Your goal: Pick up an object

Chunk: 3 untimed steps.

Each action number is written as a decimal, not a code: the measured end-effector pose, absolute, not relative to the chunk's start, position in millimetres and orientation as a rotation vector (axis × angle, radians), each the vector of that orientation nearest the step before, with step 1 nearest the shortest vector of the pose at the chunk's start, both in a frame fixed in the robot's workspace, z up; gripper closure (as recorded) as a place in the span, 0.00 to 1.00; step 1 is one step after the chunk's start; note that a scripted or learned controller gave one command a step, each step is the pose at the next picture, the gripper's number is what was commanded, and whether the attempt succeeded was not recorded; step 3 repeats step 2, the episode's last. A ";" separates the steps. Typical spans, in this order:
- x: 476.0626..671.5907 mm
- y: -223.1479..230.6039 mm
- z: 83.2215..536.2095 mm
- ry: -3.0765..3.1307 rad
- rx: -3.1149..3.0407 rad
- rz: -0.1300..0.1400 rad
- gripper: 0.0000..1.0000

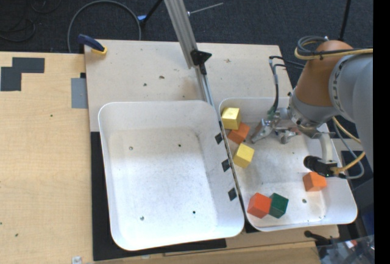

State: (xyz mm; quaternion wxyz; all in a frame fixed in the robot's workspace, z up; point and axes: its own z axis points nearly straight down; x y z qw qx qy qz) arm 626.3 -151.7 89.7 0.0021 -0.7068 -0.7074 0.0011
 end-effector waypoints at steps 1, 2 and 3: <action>659.5 -158.2 96.4 -2.177 -2.195 0.050 0.00; 639.2 -193.9 172.0 -2.223 -2.228 -0.001 0.00; 639.2 -193.9 172.0 -2.223 -2.228 -0.001 0.00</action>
